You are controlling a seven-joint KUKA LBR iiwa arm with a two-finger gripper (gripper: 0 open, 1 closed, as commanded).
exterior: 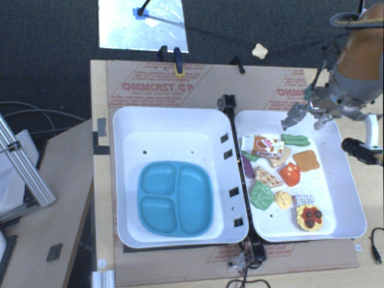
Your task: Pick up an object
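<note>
**Arm hovers at far corner of toy-food bin, nothing in its grip**

Camera view: The gripper (306,117) hangs over the far end of the right bin (345,179), its two fingers spread apart with nothing between them. One fingertip points down at the bare white floor just beyond the green pod (295,140). The pod is the nearest candidate for a pick.

Around the pod lies a loose cluster of play food. A printed box (268,146) sits just left of it, with an orange-brown toast (306,160) on the near side. A tomato (290,174) rests nearer still. A pizza wedge (268,177), a leafy green (261,195), a yellow lump (283,200) and a berry tart (308,217) trail away from the pod toward the near rim. A purple piece (248,164) lies against the divider side.

By their look these are light, hard plastic toys, stiff and probably slick, so none seems fragile. The pod is long and thin and stands slightly apart, so a grasp across its narrow width, at mid-length, seems the best hold. The tomato's round body could squirt from the fingers. The flat toast offers little height to clamp.

The left bin (129,131), well apart from the pod, holds a blue tray (177,198).
</note>
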